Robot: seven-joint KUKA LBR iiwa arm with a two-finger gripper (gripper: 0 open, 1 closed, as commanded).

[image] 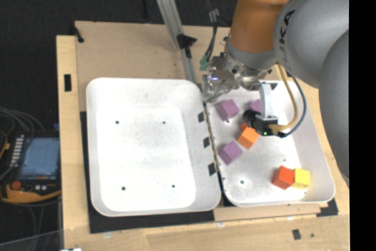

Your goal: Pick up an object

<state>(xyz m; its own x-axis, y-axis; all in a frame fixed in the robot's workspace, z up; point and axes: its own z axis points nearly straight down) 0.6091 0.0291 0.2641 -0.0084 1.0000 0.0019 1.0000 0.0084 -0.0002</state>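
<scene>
From above, the gripper [220, 84] hangs low over the right bin [311, 153], just beside a purple block [227, 109]; I cannot tell how its jaws stand. Nearby lie 1 orange block [248, 138], another purple one [230, 151], and perhaps a third behind the cable.

Two bins sit side by side on the bench [70, 126]; the right bin [311, 150] holds several blocks, two touching near its front corner.
</scene>
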